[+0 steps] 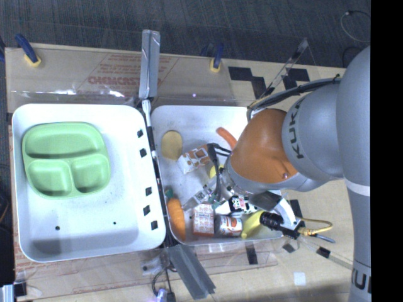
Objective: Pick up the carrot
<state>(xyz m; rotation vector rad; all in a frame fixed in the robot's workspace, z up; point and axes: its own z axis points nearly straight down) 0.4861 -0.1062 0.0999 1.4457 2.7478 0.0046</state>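
Toward seven o'clock in the right bin [189, 113], the carrot [177, 219] lies against the near-left wall. My gripper [217, 190] hangs at its two o'clock; whether it's spread I cannot tell. I'd descend between wall and carton [204, 221].

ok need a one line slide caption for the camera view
KUKA arm reaching into the cluttered right bin, carrot lying by its near left corner; green divided tray in the left bin.

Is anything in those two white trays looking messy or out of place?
Nothing looks spilled or broken. The right bin is simply cluttered: the carrot lies against its left wall beside jumbled packets. The green plate sits neatly in the left bin.
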